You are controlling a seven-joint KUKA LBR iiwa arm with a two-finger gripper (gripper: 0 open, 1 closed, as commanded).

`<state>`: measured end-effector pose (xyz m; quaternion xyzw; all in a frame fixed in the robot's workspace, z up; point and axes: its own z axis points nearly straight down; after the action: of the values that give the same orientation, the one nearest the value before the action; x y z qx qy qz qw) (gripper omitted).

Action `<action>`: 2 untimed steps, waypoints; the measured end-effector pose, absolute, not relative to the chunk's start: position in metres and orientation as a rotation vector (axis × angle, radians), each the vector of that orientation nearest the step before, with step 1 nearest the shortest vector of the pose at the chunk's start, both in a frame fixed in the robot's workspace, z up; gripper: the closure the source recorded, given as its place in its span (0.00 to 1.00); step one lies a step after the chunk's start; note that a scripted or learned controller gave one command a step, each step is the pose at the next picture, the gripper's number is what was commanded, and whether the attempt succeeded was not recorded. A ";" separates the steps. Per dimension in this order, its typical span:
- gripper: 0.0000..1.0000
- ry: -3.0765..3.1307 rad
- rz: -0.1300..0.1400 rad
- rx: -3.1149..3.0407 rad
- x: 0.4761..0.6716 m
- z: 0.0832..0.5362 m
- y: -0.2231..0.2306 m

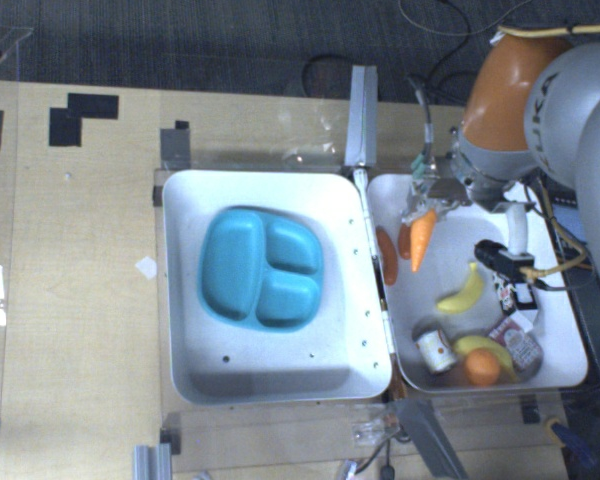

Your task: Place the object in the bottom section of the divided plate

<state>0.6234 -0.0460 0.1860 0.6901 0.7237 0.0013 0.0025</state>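
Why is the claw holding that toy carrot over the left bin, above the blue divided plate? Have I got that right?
Not quite. The camera view shows the claw with the carrot between its fingers over the right bin, not the left one. The blue divided plate lies in the left bin, with nothing on it.

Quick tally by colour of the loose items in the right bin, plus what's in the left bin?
Orange: 3 – carrot at the gripper, sausage-like piece, round fruit
Yellow: 2 – banana, second yellow piece
White/mixed: 2 – small can, packet
Blue: 1 – divided plate, left bin
Total: 8
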 end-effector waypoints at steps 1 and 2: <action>1.00 2.353 0.007 2.077 0.628 0.206 0.061; 1.00 2.490 0.007 1.910 0.640 0.174 0.116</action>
<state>0.6403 0.1160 0.1740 0.6085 0.7935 0.0022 0.0018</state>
